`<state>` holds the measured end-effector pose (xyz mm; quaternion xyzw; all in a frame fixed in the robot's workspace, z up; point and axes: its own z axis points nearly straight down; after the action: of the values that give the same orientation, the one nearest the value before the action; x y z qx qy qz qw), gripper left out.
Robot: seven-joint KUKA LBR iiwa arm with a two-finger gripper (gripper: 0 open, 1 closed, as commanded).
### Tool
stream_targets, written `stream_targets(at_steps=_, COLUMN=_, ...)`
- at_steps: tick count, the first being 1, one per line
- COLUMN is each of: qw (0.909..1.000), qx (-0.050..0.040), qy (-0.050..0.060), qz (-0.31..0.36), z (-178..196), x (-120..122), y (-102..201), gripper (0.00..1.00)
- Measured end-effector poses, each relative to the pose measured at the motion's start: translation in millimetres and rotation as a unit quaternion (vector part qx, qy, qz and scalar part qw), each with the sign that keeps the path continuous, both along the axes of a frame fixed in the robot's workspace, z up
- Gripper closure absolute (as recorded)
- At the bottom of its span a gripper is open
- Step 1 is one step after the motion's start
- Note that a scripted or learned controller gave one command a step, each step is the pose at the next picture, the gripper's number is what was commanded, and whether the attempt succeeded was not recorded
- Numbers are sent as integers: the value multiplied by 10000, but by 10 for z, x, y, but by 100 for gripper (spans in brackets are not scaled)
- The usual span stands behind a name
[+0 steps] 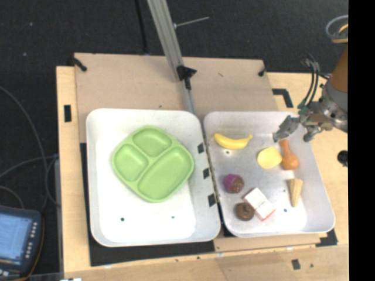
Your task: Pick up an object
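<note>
The right bin (234, 124) holds a yellow banana (232, 140), a round yellow fruit (269, 158), an orange carrot (287, 156), a purple fruit (234, 184), a brown doughnut (244, 211), a white and red box (259, 204) and a tan cone (295, 191). My gripper (297, 130) hangs open over the bin's far right part, just above the carrot's upper end. Nothing sits between its two fingers.
The left bin (105, 215) carries a green divided plate (153, 163). A slanted metal pole (166, 37) rises behind the bins. A small screen (17, 236) lies off the bench at lower left.
</note>
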<state>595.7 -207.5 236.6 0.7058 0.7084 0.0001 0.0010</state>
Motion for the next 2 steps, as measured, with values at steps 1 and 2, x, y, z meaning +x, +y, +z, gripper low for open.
stream_targets(at_steps=1, qw=10000, qx=-3, qy=1, qz=2, z=1, x=-1, y=-2, gripper=0)
stream_targets(at_steps=2, qw=10000, qx=3, qy=29, qz=5, z=-597, x=5, y=68, gripper=0)
